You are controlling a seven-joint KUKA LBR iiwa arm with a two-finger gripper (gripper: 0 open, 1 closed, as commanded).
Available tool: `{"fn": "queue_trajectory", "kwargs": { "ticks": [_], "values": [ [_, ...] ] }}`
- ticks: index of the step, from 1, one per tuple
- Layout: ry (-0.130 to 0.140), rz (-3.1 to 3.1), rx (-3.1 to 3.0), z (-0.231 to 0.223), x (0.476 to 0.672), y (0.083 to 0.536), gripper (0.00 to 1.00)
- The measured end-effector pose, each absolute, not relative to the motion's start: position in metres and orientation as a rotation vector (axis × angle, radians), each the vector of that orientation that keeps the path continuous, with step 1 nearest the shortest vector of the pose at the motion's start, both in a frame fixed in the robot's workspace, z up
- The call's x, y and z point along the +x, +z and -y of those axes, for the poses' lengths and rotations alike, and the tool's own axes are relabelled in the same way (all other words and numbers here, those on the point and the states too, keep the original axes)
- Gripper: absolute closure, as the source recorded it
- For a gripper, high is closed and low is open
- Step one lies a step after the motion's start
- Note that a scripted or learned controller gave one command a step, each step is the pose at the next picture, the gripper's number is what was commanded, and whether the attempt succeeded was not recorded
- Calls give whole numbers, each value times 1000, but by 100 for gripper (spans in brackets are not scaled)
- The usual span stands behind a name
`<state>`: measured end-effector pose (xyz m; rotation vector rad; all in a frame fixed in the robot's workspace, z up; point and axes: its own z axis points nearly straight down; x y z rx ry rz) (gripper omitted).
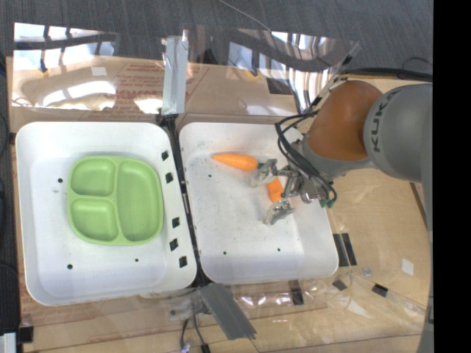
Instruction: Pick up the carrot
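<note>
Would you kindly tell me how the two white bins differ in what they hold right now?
The left bin holds a green divided plate; the right bin holds orange carrot pieces, a long one and a shorter one. The pincer is over the right bin, away from the left bin. Both bins are shallow and white.

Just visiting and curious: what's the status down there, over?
Gripper low in right bin, fingers spread around a small orange piece, not closed on it. Carrot lying loose on the bin floor beside it. Nothing in the way.
</note>
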<state>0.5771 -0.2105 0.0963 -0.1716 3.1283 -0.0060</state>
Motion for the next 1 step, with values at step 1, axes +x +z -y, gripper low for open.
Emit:
{"fn": "queue_trajectory", "kwargs": {
  "ticks": [1],
  "values": [
    [-8,-3124,-186,208,579,108,100]
  ]
}}
